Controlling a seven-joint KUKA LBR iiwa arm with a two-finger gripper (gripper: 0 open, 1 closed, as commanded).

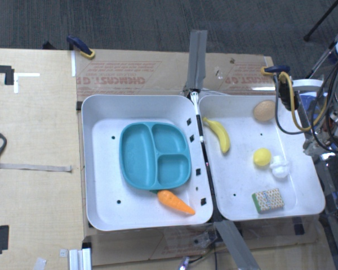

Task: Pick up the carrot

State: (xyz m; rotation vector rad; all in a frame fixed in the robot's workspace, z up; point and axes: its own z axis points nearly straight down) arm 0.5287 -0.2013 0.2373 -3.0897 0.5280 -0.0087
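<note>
The carrot point(176, 202) I am after lies in the left bin point(98, 167), low in the frame and a little left of centre. It rests on the bin floor at a slant, thick end toward the upper left and tip toward the lower right. Its thick end is just below the lower edge of the teal divided plate point(155, 155), touching or nearly so; I cannot tell which.

In the right bin point(304, 193) a banana point(218, 134) lies near the upper left corner and a brown egg-like thing point(263, 111) sits by the top rim. A yellow ball point(262, 157) is near the middle with a small white lump point(279, 167) just beside it, and a patterned sponge point(268, 200) lies low in that bin.

Cables and metalwork crowd the right edge of the frame; I cannot make out my gripper there, so its state is unknown to me
</note>
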